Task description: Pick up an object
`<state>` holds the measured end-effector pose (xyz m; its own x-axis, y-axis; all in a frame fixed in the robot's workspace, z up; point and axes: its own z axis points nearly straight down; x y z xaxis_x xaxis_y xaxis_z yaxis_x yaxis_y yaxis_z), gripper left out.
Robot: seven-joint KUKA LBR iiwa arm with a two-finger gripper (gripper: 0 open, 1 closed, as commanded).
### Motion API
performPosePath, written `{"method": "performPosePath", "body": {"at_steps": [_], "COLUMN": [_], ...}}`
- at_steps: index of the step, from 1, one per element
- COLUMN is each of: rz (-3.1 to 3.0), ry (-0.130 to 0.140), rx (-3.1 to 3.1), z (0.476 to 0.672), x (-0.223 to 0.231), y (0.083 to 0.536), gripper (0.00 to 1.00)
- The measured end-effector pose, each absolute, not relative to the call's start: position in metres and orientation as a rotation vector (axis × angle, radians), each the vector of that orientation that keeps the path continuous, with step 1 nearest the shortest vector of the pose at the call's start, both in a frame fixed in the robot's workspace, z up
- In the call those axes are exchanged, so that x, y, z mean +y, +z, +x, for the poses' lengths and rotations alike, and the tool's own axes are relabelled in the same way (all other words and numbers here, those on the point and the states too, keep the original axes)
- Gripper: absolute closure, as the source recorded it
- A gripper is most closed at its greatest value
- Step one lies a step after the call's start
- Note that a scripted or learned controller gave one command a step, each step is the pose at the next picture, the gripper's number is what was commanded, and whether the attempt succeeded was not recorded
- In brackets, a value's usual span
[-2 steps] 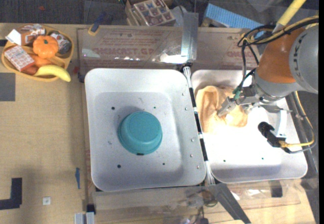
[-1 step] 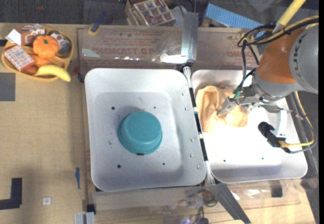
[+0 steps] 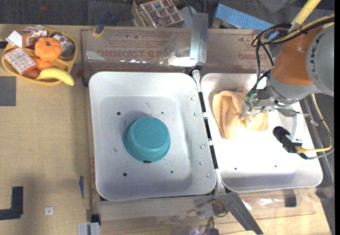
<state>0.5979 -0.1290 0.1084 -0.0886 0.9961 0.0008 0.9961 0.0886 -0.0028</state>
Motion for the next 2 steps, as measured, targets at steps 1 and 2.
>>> {"method": "performPosePath", "body": {"at_steps": [1, 2], "rz": [-1.922, -1.922], "ry": [-0.005, -0.007], "rx": [-2.497, -2.499], "z": [0.6056, 0.6061], "x": [-0.1154, -0.1149], "y": [0.0914, 0.0907], "gripper": [1.0, 0.0]}}
